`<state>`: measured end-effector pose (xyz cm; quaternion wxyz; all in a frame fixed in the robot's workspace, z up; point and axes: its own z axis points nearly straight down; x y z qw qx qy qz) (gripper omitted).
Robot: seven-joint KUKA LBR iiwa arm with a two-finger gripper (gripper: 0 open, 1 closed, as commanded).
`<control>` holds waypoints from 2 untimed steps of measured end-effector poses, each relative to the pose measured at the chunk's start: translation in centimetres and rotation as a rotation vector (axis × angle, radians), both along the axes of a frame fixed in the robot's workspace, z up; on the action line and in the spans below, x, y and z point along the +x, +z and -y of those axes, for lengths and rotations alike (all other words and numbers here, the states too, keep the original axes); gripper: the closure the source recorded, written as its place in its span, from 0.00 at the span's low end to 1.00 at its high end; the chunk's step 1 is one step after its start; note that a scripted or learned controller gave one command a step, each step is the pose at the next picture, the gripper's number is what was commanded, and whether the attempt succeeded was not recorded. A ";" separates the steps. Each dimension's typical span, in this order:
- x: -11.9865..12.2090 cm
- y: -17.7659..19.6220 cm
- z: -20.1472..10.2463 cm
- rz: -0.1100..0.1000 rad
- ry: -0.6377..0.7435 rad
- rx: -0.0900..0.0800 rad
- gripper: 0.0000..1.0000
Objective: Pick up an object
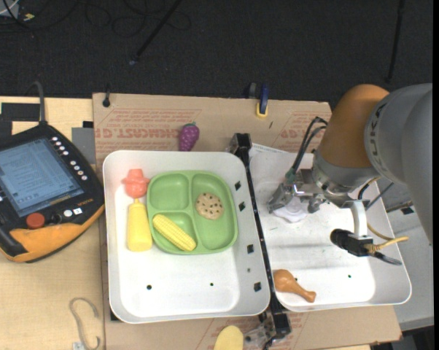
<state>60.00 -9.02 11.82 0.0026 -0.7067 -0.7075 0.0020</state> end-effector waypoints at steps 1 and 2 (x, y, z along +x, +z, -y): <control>0.0 -3.2 -0.2 0.004 0.000 -0.001 0.00; 0.4 -1.5 -0.1 0.016 -0.003 -0.002 1.00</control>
